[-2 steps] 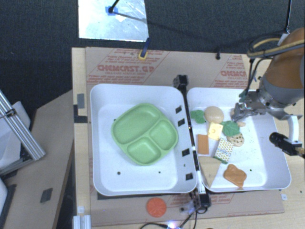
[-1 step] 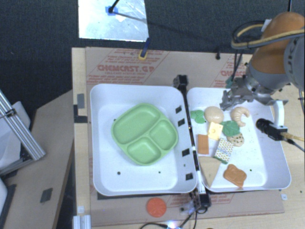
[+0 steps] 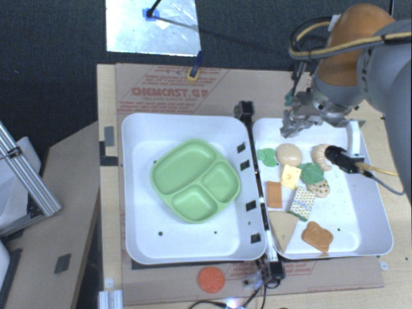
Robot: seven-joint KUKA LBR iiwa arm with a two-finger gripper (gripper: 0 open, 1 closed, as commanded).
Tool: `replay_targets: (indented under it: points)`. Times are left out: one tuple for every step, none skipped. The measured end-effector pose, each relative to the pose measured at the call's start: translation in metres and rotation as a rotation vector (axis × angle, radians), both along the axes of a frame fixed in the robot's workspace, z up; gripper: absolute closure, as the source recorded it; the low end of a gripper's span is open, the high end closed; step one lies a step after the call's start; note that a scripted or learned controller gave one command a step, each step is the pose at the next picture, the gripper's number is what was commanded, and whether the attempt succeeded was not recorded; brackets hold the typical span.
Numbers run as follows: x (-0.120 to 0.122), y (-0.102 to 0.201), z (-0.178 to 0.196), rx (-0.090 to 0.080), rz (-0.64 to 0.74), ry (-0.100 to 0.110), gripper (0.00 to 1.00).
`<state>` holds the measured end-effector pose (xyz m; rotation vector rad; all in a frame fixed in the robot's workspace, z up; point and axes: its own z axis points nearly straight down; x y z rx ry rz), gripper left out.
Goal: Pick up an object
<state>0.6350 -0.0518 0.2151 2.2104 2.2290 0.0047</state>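
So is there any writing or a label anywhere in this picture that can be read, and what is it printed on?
"QUEMCAST. G ?" or close to it: red block letters on the brown cardboard sheet behind the white bins, seen upside down and blurred, so the spelling is unsure.
A second, smaller line of red print above it: too blurred to read.
Faint red print on the cardboard's front edge: too small to read.
The green tray and the food pieces carry no readable text.

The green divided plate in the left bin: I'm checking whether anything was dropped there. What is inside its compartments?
The light green three-compartment plastic plate shows bare compartments, nothing lying in them. It rests on the left shallow white bin; whatever lies beneath the plate is covered.
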Motion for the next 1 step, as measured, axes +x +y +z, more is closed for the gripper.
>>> replay_targets:
  points:
    - [0.0055,-0.0154,0.0087,-0.001,-0.007,0.0,1.0]
